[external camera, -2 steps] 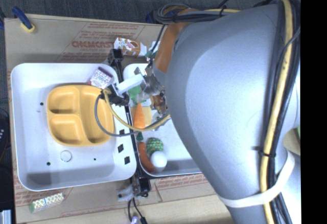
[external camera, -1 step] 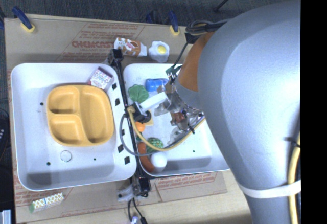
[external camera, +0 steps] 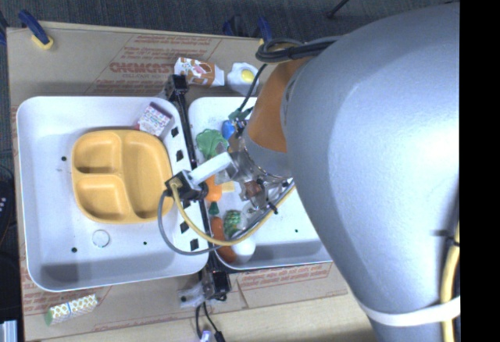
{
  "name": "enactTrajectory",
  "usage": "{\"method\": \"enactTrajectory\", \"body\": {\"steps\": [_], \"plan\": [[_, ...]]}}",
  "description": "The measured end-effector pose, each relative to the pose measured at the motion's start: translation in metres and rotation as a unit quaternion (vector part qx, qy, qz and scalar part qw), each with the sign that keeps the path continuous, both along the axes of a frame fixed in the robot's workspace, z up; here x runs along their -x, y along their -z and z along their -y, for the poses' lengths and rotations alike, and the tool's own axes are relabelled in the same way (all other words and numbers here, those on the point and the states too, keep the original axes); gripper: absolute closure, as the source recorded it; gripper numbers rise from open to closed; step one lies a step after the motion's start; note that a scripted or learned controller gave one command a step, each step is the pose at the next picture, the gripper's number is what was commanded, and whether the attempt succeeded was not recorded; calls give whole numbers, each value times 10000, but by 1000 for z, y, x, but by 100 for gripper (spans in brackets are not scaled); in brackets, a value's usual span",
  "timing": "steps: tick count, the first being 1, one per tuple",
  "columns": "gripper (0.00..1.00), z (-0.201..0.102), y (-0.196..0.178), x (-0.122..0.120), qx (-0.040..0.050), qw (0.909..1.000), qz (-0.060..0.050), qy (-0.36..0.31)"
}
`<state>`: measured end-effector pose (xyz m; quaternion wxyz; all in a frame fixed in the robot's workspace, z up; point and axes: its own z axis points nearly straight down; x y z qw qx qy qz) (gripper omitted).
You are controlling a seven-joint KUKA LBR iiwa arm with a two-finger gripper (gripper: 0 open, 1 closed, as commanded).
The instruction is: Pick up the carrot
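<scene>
The carrot (external camera: 212,193) shows as a small orange piece at the left side of the right bin (external camera: 301,248), close to the divider between the bins. My gripper (external camera: 252,190) hangs low over the same bin, just to the right of the carrot, among the items there. The big grey arm with its orange band covers most of the right bin. I cannot make out whether anything sits between the fingers.
The left bin (external camera: 39,176) holds a yellow divided tray (external camera: 121,174) and a small packet (external camera: 155,118). A green leafy item (external camera: 209,143), a blue item (external camera: 227,130), a red-and-green fruit (external camera: 232,224) and a white egg shape (external camera: 243,249) lie near the carrot. A carton (external camera: 195,71) rests on the cardboard behind the bins.
</scene>
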<state>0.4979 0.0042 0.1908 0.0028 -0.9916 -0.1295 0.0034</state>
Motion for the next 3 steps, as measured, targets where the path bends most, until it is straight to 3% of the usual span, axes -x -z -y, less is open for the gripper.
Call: {"method": "enactTrajectory", "body": {"steps": [1, 2, 3], "plan": [[0, -12, 0, -16, 14, 9997, 8, 260], [100, -13, -10, -16, 0, 9997, -14, 223], [100, -68, 0, 23, 17, 9999, 1, 171]]}}
